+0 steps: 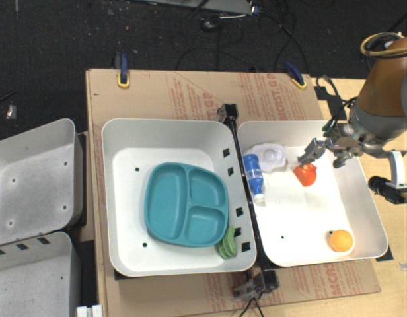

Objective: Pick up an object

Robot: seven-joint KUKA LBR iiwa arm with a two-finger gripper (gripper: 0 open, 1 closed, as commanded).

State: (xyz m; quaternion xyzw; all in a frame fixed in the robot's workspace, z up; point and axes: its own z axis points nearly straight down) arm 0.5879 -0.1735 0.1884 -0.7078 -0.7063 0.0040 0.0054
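Observation:
My gripper [323, 158] hangs over the back of the right bin [362, 197], its two dark fingers spread apart, so it is open. A small red object [306, 174] lies on the bin floor just below the left fingertip [307, 157], not between the fingers. To its left a blue bottle [254, 174] lies against the bin's left wall, with a clear whitish cup [271, 156] beside it. An orange ball [340, 240] rests near the front right corner.
The left bin [124, 177] holds a teal divided plate [187, 203] and a green item [226, 244] at its front right corner. A black divider [240, 177] runs between the bins. Spare white bins [32, 177] sit at far left.

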